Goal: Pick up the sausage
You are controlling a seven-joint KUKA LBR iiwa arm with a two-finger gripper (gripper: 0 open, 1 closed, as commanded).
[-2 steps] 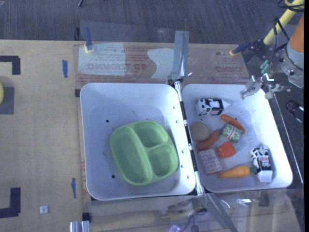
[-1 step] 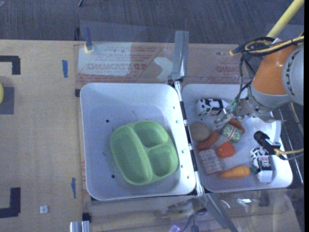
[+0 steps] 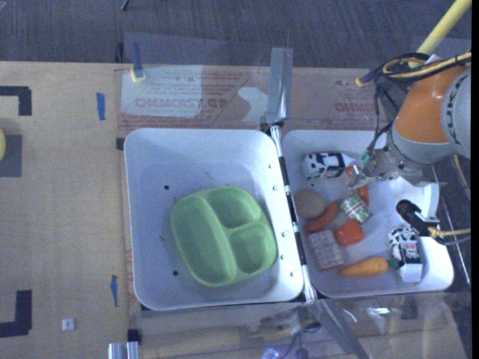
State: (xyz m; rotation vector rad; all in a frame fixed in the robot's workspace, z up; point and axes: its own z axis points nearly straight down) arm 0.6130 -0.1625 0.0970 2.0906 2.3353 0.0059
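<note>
Right bin (image 3: 441,275) | sausage (image 3: 323,217) beside green-labelled can (image 3: 355,209) | writing unreadable

two shallow white plastic bins (image 3: 150,200) | light-green three-compartment plastic tray (image 3: 223,235) | reddish-orange curved toy sausage (image 3: 323,218) | orange tapered toy carrot (image 3: 365,267) | black-and-white cow-patterned toy (image 3: 324,164) | red round toy tomato (image 3: 349,233) | pale pink speckled square block (image 3: 326,249) | grey robot arm with orange band (image 3: 425,118) | tan wooden bench with blue tape marks (image 3: 60,200)

Arm (image 3: 438,118) cut off at right edge; claw (image 3: 364,172) fingers unclear
</note>
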